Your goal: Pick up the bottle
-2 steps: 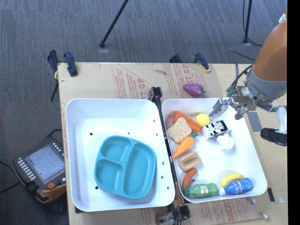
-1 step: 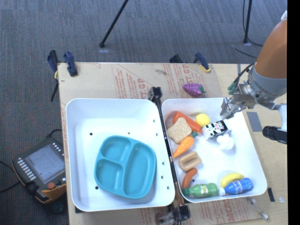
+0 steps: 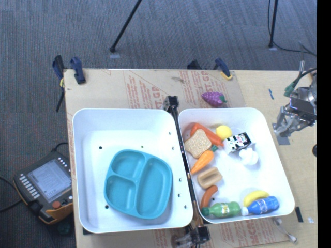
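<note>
The gripper (image 3: pixel 287 124) sits at the right edge of the frame, outside the right bin (image 3: pixel 282 161) and above its upper right corner; whether it is spread or closed cannot be told from this angle, and nothing is seen in it. Two bottles lie on their sides along the right bin's lower edge: a green bottle (image 3: pixel 223 210) at lower centre and a blue bottle (image 3: pixel 262 205) just right of it, under a banana (image 3: pixel 255 196). Other toy food crowds the bin's upper left. The left bin (image 3: pixel 83 138) holds a blue divided plate (image 3: pixel 138 183). The approach appears not yet begun. The next move calls for travel down the frame to one bottle, aligning across its body.
</note>
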You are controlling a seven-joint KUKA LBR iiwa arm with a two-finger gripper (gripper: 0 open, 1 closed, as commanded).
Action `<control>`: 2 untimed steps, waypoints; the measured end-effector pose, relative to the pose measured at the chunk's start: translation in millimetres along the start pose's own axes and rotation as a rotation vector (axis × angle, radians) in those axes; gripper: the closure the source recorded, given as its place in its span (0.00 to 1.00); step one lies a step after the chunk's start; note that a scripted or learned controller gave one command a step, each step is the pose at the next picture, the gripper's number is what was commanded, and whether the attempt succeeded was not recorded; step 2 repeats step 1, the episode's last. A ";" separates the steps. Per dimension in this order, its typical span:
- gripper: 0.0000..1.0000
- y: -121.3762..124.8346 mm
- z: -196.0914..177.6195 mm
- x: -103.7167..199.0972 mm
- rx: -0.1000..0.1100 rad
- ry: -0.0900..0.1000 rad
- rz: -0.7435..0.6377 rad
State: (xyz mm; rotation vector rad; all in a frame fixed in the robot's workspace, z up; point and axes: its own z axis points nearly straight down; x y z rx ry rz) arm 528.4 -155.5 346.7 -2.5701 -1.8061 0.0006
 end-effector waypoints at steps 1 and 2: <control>1.00 -38.3 -13.3 -47.2 0.001 0.000 0.047; 1.00 -38.3 -13.3 -47.2 0.001 0.000 0.047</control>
